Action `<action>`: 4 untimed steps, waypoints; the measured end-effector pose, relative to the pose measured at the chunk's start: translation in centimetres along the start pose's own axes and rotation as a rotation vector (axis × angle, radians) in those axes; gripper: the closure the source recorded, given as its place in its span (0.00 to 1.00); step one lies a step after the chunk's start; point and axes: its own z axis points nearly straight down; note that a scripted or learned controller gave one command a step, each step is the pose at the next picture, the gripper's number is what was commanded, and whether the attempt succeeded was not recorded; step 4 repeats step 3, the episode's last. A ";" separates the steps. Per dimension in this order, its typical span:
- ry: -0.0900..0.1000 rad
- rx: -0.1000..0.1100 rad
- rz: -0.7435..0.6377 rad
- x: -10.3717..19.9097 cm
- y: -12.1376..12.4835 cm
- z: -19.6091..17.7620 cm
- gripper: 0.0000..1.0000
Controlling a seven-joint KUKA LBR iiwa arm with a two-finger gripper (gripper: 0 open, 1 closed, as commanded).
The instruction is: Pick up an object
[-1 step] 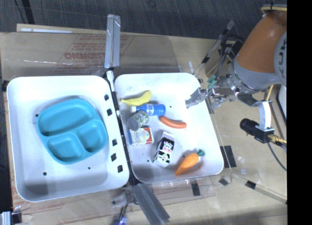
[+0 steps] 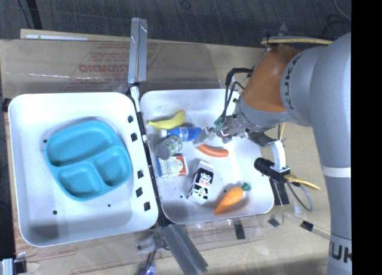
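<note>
The gripper [image 2: 222, 126] hangs low in the right bin [image 2: 179, 208], just above the hot dog [image 2: 212, 150], which lies directly under and slightly left of it, its long axis running nearly left to right. I cannot tell whether the tool is open or closed; nothing is seen held in it. I judge a short descent would reach the hot dog, while the blue bottle [image 2: 185, 133] lies close on its left.

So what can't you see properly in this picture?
- The tool: its fingers are too small and blurred in the camera view to tell open or shut.
- Blue bottle: partly hidden under the banana.
- Small carton: its print is too small to read.
- The arm: cut off by the right edge.
</note>
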 end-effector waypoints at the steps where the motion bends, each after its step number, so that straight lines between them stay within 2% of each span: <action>1: 0.000 -0.002 -0.076 -0.7 0.2 3.6 0.00; 2: 0.001 0.000 -0.080 -0.8 0.2 2.5 1.00; 3: -0.002 -0.006 -0.049 -0.8 3.4 -10.2 1.00; 4: -0.002 -0.006 -0.049 -0.8 3.4 -10.2 1.00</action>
